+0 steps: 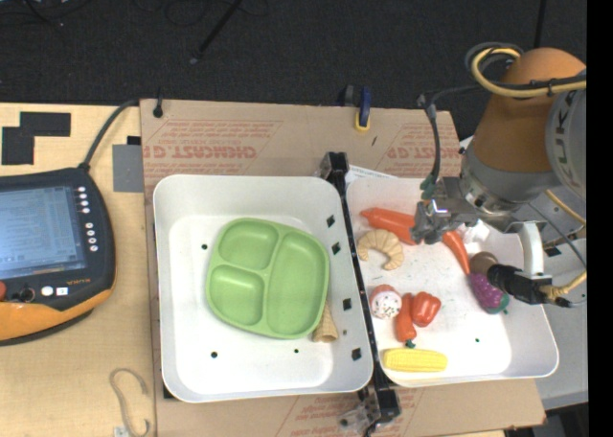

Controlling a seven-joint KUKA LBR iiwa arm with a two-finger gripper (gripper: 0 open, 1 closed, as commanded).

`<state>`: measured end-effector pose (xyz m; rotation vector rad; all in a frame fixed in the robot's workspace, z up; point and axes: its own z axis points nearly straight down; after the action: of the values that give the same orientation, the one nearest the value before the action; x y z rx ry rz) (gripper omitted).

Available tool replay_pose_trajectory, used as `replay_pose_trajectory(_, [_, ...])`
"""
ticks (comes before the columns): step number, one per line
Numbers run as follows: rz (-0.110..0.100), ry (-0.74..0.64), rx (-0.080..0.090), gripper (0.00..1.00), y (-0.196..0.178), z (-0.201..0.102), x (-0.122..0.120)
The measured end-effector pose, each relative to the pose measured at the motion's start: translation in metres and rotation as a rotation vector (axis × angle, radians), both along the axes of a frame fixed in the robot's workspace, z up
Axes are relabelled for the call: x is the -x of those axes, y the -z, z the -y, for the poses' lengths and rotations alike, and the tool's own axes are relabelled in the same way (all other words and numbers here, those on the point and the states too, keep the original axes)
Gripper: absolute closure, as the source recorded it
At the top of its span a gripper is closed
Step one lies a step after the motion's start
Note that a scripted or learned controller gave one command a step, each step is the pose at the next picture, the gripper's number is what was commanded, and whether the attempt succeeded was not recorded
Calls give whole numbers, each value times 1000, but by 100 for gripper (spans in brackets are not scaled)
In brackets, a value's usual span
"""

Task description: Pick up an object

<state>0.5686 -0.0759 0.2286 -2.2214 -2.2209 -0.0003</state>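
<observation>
1. Right bin (536, 354): corn (414, 360) at its near edge; pepper (419, 311) and a strawberry (386, 303) mid-bin; eggplant (488, 289) by the right edge.
2. Farther in: croissant (382, 247), two carrots (387, 219).
3. Left bin (182, 234): green plate (268, 277), a cone (327, 326) at its near right.
4. Gripper (436, 224) hangs over the far carrots; whether it is spread or closed I cannot tell.

I see smooth, faintly glossy white plastic bins (182, 234), a matt green plastic plate (268, 277), shiny plastic toy food such as the corn (415, 360), and a rough brown cardboard sheet (249, 143) covering the worktop (57, 358).
</observation>
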Motion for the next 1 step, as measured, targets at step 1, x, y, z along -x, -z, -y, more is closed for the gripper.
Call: replay_pose_trajectory(1, [-5,-3,-2,100,10,-47,16])
